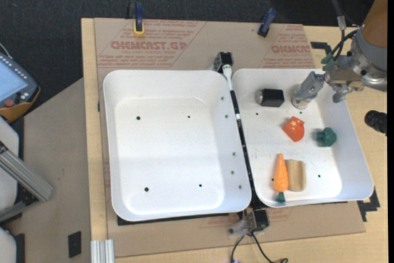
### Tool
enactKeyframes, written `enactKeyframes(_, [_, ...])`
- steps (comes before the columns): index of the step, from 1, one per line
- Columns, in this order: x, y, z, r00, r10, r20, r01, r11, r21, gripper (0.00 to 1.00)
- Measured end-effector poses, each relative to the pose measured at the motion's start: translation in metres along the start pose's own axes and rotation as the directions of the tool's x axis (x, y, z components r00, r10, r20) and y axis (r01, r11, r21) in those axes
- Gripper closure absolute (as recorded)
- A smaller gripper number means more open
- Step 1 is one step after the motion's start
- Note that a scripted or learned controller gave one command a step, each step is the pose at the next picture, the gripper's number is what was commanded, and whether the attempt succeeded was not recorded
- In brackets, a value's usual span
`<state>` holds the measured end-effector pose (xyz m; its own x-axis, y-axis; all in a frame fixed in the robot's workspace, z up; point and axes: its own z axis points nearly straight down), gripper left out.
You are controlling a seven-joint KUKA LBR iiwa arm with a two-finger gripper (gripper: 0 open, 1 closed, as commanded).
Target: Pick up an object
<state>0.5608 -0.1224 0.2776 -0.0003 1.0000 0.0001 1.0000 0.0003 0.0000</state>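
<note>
While the arm reaches in from the right edge of the frame, things stand like this:

Arm: grey, enters at upper right, wrist over the top right part of the right bin [351, 132].
Gripper [303, 97]: hangs low over the upper middle of the right bin, silver fingers angled down-left; can't tell how far apart they are, nothing visible between them.
Black block [271, 96]: small dark piece, upper part of right bin, just left of the gripper tip, apart from it.
Red block [294, 129]: orange-red chunk, middle of right bin, below the gripper, not touched.
Green lump [326, 137]: right of the red block, near the bin's right wall.
Carrot [281, 175]: orange with green end pointing to the frame bottom, lower part of right bin, lying lengthwise.
Wooden block [297, 175]: tan, touching the carrot's right side.
Left bin [111, 101]: white, centre-left of the frame, side by side with the right bin.
Board [148, 40]: brown with red lettering, under both bins.
Clamps: blue-and-yellow clamp [138, 17] at the board's top edge left, blue clamp [266, 21] at top edge right.
</note>
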Motion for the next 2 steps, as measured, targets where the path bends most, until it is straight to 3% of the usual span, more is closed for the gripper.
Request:
enactKeyframes(1, [0.0269, -0.0103, 0.1781, 1.0, -0.001, -0.004, 0.001, 1.0, 0.016, 0.0])
enactKeyframes(2, [0.0255, -0.005, 0.1835, 1.0, 0.001, -0.001, -0.001, 1.0, 0.003, 0.0])
